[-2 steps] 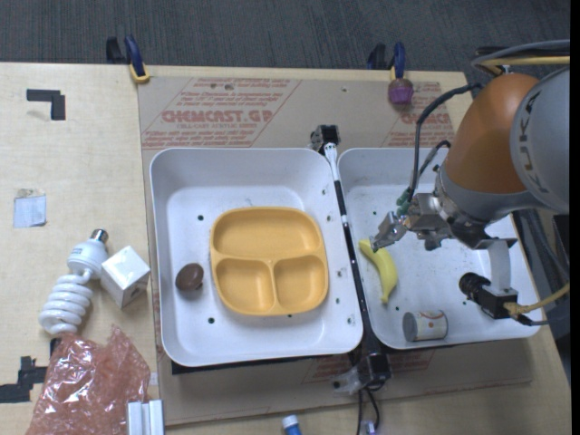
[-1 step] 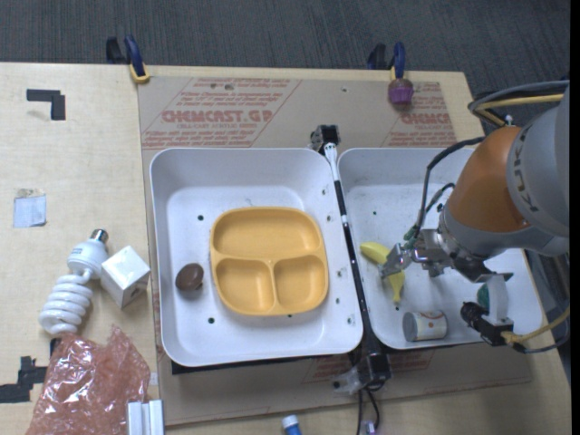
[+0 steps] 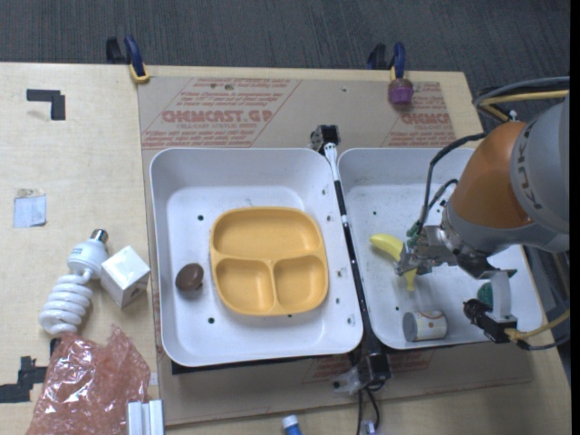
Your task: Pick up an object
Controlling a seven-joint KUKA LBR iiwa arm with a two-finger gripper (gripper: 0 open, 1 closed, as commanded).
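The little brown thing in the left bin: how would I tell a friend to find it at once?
Start at the left white bin, the one that holds the big yellow divided tray. Look just off the tray's left edge, on the bin's white floor: there lies the small round brown object. It is the only dark thing in that bin, far smaller than the tray beside it.

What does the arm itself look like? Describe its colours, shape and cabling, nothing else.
The arm is a bulky, rounded grey body with a broad orange band above the wrist. Thin black cables loop down from it to the small dark metal gripper. A yellow cable runs behind it.
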